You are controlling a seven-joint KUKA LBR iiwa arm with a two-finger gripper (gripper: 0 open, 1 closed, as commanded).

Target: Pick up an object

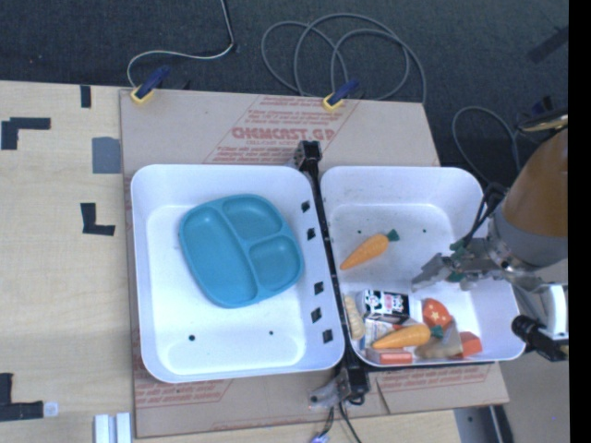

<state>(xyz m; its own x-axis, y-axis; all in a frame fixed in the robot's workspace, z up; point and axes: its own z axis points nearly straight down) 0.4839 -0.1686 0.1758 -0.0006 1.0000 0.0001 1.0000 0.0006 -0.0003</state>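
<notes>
A light wooden bench point(55, 275) is seen, marked with several dark tape pieces at its 9 o'clock side. A brown cardboard sheet point(277, 132) with red printing is laid flat on it and is fixed at the 12 o'clock edge by two yellow-and-blue clamps point(145, 89). On the cardboard, two shallow white bins are placed side by side, touching: the left bin point(152, 275) toward 9 o'clock, the right bin point(406, 187) toward 3 o'clock.

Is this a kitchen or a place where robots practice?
Probably a robot lab: two white bins sit on a cardboard-covered bench, with toy food like a carrot, loose cables, and a gripper.
</notes>
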